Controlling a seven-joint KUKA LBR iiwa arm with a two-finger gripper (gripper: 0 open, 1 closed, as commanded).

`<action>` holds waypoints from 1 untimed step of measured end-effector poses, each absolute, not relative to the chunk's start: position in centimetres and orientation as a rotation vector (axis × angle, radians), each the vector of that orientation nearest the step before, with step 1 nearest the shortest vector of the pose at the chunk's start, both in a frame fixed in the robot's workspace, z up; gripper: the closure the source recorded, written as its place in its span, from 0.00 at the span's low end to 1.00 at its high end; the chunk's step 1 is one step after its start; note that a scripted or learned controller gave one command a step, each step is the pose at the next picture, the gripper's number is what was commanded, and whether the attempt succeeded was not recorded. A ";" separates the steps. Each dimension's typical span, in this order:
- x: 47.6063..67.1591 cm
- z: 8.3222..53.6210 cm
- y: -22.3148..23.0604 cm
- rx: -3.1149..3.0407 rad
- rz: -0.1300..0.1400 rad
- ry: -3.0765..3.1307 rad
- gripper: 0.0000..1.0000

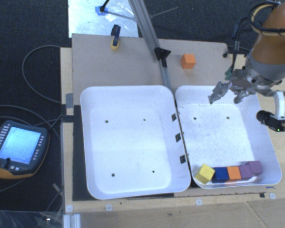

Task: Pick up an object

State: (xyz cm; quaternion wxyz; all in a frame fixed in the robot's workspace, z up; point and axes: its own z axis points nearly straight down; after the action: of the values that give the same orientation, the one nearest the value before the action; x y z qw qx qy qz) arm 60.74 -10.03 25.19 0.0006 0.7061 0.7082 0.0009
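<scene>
We see the gripper (226,93) spread open and empty over the right bin's (218,127) far edge, well apart from the blocks (230,173) (packed against the near wall), so its fingers may find no gap.

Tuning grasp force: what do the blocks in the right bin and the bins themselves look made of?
Blocks, yellow, blue, orange, purple: probably painted wood or foam; solid matte colour, no glare, soft edges. I cannot tell which.
Right bin and left bin: likely thin moulded plastic; white, smooth, rounded corners, faint sheen, fine speckling. The gripper hangs over the right bin's far edge.
</scene>
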 end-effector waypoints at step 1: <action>52.3 12.9 -11.2 2.229 -0.008 2.225 0.00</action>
State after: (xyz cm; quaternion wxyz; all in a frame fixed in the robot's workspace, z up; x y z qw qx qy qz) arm 52.30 -11.21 12.87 -0.0037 0.7077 0.7065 -0.0024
